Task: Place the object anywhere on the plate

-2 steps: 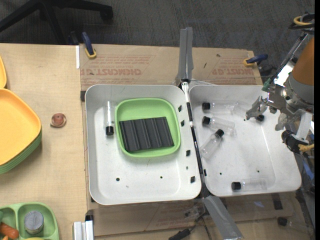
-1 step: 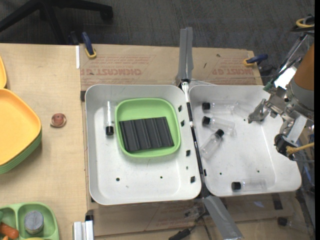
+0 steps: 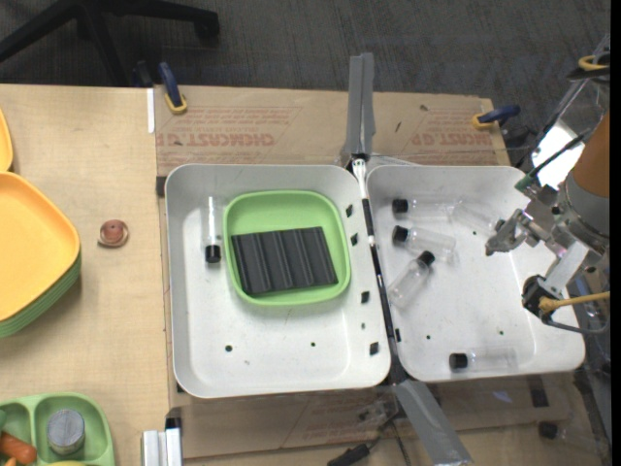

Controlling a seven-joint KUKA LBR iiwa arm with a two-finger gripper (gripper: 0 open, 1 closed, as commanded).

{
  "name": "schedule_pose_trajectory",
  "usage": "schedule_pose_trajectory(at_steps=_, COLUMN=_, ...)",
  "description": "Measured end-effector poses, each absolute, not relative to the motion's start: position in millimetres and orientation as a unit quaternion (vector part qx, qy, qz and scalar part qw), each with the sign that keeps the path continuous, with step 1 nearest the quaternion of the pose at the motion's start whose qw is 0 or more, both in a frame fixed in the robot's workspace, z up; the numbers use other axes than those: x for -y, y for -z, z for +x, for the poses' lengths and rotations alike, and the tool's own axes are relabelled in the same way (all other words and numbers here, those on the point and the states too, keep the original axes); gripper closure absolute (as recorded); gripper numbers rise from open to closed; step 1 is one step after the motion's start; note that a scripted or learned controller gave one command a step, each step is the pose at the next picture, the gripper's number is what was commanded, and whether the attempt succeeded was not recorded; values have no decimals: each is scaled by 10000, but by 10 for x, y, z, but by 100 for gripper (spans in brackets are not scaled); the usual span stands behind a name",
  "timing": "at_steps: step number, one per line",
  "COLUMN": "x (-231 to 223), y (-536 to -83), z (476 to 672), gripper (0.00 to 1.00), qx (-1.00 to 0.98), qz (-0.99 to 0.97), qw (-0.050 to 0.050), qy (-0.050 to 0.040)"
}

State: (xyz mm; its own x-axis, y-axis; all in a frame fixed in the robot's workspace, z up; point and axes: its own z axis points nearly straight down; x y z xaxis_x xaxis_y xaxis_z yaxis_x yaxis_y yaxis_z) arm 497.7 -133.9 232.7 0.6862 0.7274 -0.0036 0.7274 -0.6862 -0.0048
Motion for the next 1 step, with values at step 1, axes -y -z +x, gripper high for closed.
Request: schedule_pose_trajectory(at_steps=1, x=1898, y=-1987, z=4765, gripper=0, qx=3562, qz=-9344, qw=13, qy=-26)
